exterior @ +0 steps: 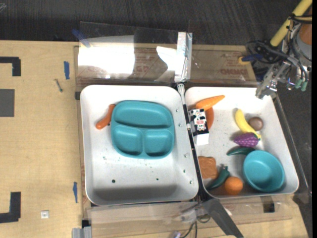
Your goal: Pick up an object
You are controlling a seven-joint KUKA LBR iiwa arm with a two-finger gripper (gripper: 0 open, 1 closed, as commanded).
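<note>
Approach step: gripper [267, 89] sits at the right bin's [290, 148] far corner, grip state unreadable, nothing held. Next, likely descend onto the banana [243, 121].

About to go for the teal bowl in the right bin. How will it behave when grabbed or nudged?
The teal bowl looks like rigid moulded plastic, so probably stiff and light. Its smooth round wall may slip in a pinch; the rim seems the better hold. It sits upright against the orange, so a nudge would likely slide it rather than tip it.

Tray [143, 128] in left bin [94, 172], bowl [263, 170] in right bin [290, 182]
</note>
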